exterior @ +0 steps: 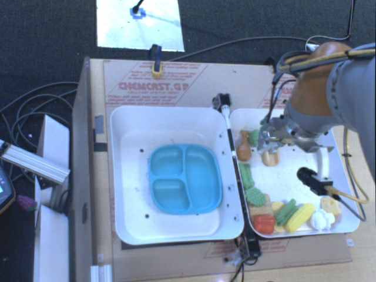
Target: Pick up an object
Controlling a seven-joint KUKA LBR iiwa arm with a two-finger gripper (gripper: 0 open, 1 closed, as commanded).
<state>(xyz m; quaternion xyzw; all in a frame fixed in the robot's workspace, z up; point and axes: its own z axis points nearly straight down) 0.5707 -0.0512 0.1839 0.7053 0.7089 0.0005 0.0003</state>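
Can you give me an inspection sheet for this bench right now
Surface: cardboard sheet under two white bins.
Job's things: right bin holds toy food: corn, tomato, greens, white item.
Clutter: blue divided plate in left bin.
Hand: hand low over right bin's upper part, above a tan piece; grasp unclear.
Cables: loops at left; cable across right bin.
Surroundings: dark carpet, pale sheet.

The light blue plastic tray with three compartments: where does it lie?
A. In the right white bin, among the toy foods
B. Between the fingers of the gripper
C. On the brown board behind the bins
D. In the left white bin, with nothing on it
D. The light blue plastic tray with three compartments lies flat in the left white bin, its compartments bare, while the toy foods are in the right white bin.
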